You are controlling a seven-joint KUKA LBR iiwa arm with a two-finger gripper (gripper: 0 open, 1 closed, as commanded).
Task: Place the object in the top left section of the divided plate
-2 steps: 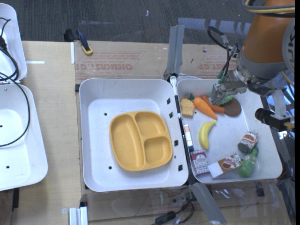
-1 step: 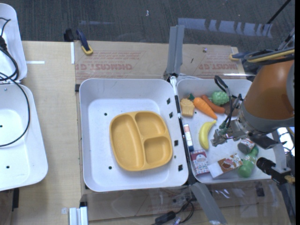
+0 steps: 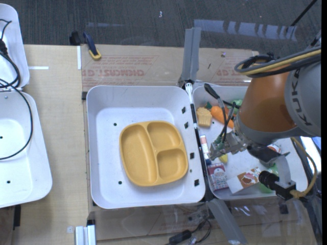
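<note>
- The arm's gripper (image 3: pixel 225 146) is hovering over the right bin (image 3: pixel 232 92), centre-right of frame; its grip state cannot be made out.
- The divided plate (image 3: pixel 153 152) is sitting bare at centre; the object, unidentifiable amid clutter, is apparently awaiting pickup.

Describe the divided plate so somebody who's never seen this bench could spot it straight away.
Find the left white bin of the two side by side. The divided plate lies flat in its middle: yellow, rounded, with three compartments, unlike the small mixed items crowded in the right bin.
</note>
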